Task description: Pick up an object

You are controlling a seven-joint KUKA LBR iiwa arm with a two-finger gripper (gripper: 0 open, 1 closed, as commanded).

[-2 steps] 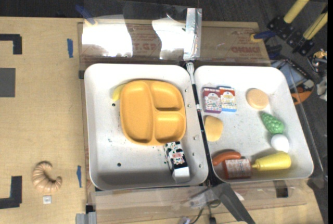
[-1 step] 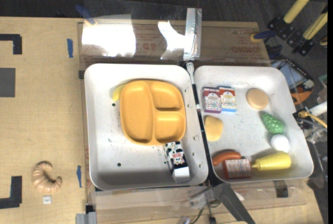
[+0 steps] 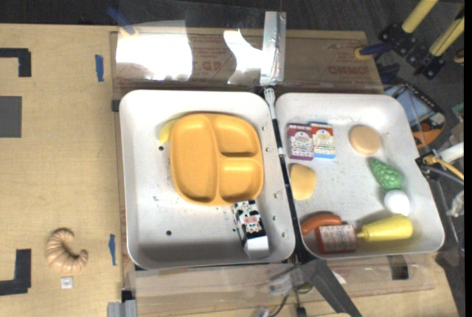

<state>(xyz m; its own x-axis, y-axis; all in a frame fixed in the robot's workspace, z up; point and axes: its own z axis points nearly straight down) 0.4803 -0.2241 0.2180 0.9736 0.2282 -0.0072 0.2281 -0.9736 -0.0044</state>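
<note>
Objects lie in both bins, none lifted. Gripper state: I cannot tell from this view.

Left bin (image 3: 140, 190):
- Orange divided tray (image 3: 217, 157), three compartments, lying flat in the middle of the bin and turned slightly.
- A yellow scrap (image 3: 164, 133) peeks out from under the tray's upper left corner; I can't say what it is.
- Cow-print carton (image 3: 251, 225) on its side just below the tray's lower right corner, its white end at the bin's near wall.

Right bin (image 3: 422, 153):
- Two small boxes side by side near the far wall, touching: brown-labelled box (image 3: 301, 141) on the left, orange-labelled box (image 3: 324, 141) on the right.
- Tan disc (image 3: 365, 138) to the right of the boxes, apart from them.
- Tan lump (image 3: 303, 180) just below the brown-labelled box, close to the wall shared with the left bin.
- Green knobbly piece (image 3: 386, 174) near the right wall, with a white ball (image 3: 397, 201) just below it.
- Yellow bottle (image 3: 385, 228) lying flat along the near wall. A red-labelled bottle (image 3: 335, 237) lies to its left, end to end with it, seemingly touching.
- Red rounded piece (image 3: 322, 220) sits against the upper side of the red-labelled bottle.

Outside the bins:
- Croissant (image 3: 66, 249) on the bench (image 3: 59, 131), well left of the left bin.
- Clear sheet (image 3: 192, 50) with silver tape stands behind the bins.
</note>
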